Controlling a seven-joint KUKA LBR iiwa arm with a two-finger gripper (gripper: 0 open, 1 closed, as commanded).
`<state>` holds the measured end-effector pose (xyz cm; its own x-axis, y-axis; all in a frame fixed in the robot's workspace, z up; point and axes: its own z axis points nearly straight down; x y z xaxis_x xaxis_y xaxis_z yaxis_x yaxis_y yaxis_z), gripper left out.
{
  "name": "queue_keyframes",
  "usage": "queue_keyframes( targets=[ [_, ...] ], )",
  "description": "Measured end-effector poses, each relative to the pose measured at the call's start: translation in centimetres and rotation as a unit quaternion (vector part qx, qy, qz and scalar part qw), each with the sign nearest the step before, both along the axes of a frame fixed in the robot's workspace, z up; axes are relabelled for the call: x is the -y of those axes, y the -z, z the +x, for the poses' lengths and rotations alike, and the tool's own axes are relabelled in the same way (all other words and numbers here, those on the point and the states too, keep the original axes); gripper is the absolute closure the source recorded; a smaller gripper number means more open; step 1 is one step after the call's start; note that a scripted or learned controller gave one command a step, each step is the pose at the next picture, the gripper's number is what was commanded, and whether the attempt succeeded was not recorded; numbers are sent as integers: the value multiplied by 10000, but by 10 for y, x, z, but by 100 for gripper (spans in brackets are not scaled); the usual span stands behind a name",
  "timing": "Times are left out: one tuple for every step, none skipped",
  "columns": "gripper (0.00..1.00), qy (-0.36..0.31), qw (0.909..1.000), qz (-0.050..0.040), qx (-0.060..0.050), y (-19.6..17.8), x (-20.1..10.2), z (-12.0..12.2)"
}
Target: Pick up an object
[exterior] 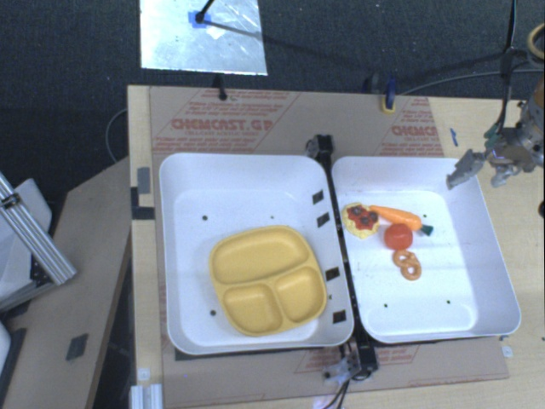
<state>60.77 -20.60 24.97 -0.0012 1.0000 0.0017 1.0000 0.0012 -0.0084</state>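
Gripper (481, 167) sits at the far right of the camera view, above the upper right corner of the right bin (477, 313). Two grey fingers (462, 170) show, spread apart with a gap between them; the pincer is open and nothing lies between the fingers. It is clear of the bin contents, well apart from all of them.

Candidate objects lie in the right bin, at about 8 o'clock from the gripper, clustered in the upper left part of that bin:
- orange carrot (397, 216), lying roughly horizontal, dark tip toward 3 o'clock;
- small pizza-like piece (361, 220), yellow with red topping, touching the carrot's left end at 9 o'clock of it;
- red tomato-like round (398, 236), just beside the carrot at its 6 o'clock;
- pretzel-shaped piece (409, 265), orange-brown, at 5 o'clock from the red round, near it.

Left bin (183, 228) holds a yellow divided plate (268, 278) with three compartments, lying flat in the lower middle of that bin.

Both bins rest side by side on a cardboard sheet (255, 118) on the bench.
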Motion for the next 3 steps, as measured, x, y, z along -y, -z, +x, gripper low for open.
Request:
queue_keyframes(
  targets=[
    [0, -14, 10000, -13, 54, -7, -1, 2],
    [0, -28, 10000, -8, 38, 39, -8, 7],
    [0, -5, 10000, -9, 37, 82, -9, 2]
  ],
)
